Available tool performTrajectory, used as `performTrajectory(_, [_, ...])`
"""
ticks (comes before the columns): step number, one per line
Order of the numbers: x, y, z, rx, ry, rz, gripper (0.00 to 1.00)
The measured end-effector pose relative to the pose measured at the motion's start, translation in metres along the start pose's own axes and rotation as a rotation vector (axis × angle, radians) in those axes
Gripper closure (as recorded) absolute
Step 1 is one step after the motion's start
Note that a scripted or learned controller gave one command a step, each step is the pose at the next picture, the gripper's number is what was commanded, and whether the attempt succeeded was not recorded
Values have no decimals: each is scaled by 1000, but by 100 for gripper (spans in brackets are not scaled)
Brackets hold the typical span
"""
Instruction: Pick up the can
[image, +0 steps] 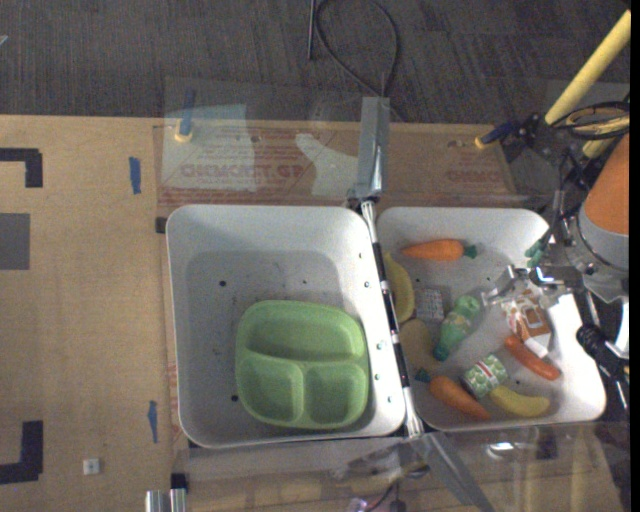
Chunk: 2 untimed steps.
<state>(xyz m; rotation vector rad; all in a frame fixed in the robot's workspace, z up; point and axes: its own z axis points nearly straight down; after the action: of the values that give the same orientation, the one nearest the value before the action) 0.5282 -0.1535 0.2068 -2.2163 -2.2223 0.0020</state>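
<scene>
You're hovering the pincer (522, 290) w/ jaws apart, gripping nothing; can (486, 374) is lying at its 7 o'clock, so re-aim.

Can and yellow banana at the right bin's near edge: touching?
Cannot tell. In the camera view the can sits right against the banana; no clear gap shows, nor plain contact.

The bench (80, 330) bears 2 white bins (190, 300) side by side.

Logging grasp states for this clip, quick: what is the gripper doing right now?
Gripper: over the right bin, above the can; open or closed cannot be told.
</scene>
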Motion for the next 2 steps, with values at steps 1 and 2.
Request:
performTrajectory(1, [-19, -41, 102, -3, -2, 150, 0])
performTrajectory(2, [-5, 47, 120, -9, -3, 604, 0])
